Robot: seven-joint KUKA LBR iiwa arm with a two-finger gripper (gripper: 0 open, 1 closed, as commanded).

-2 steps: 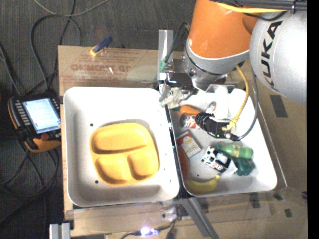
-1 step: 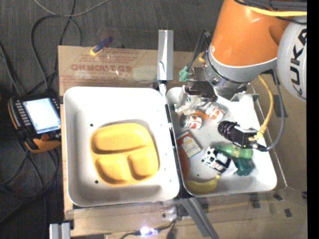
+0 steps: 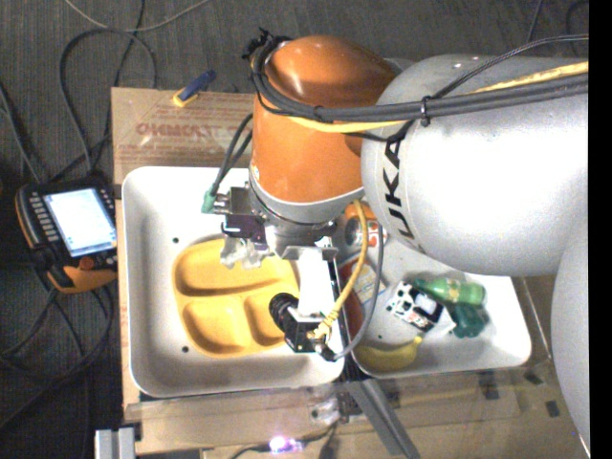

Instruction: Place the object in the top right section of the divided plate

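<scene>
A yellow divided plate [image 3: 215,304] lies in the left white bin [image 3: 153,256], its right part covered by the arm. My gripper [image 3: 243,250] hangs from the orange wrist band [image 3: 316,113] over the plate's upper edge, near its top middle. The wrist body hides what lies directly under the gripper. I cannot make out any object held in it. A black fitting [image 3: 292,321] on the arm's side sits over the plate's lower right part.
The right bin [image 3: 507,342] holds a green bottle [image 3: 457,299], a banana [image 3: 394,355], a small white and black pack [image 3: 417,306] and an orange-red item [image 3: 365,232] partly under the arm. A teach pendant [image 3: 72,223] lies left of the bench.
</scene>
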